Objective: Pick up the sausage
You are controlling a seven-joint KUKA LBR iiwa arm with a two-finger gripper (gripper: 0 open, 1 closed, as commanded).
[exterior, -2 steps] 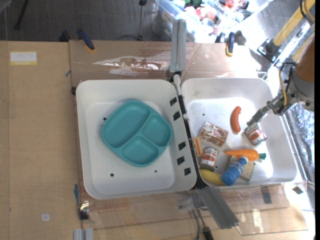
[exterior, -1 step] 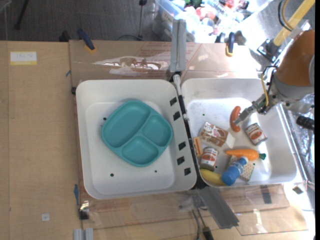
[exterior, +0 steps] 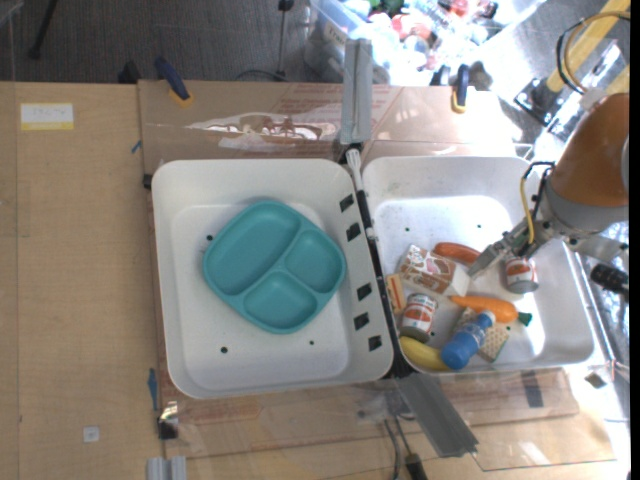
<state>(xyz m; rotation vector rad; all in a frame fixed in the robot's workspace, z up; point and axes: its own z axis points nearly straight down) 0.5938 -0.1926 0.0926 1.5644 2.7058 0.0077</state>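
Two shallow white bins side by side on the bench. Left bin (exterior: 180, 268): one teal plastic plate with three compartments (exterior: 274, 278), lying about mid-bin. Right bin (exterior: 440, 183): all the small goods, bunched toward its near edge and left wall.

Count in right bin: one reddish-orange sausage (exterior: 456, 252); one brown-and-white printed packet (exterior: 424, 267); one small can with a red-and-white label (exterior: 419, 314); one orange carrot-shaped piece (exterior: 484, 307); one blue plastic bottle (exterior: 466, 339); one yellow banana (exterior: 424, 355) at the near edge; one small grey tin (exterior: 519, 275) toward the right wall.

One grey arm with orange band (exterior: 597, 163) comes in over the right wall. Gripper (exterior: 486, 257) sits low in the bin, a slim grey finger slanting down toward the left.

Sausage lies roughly mid-bin, just beyond the packet, long axis running left-right. Its right end is at the gripper tip, touching or all but touching; cannot tell which. Packet crowds it on the near side; grey tin sits just right of the gripper.

Fingers: cannot tell if spread or closed; sausage not seen between them.
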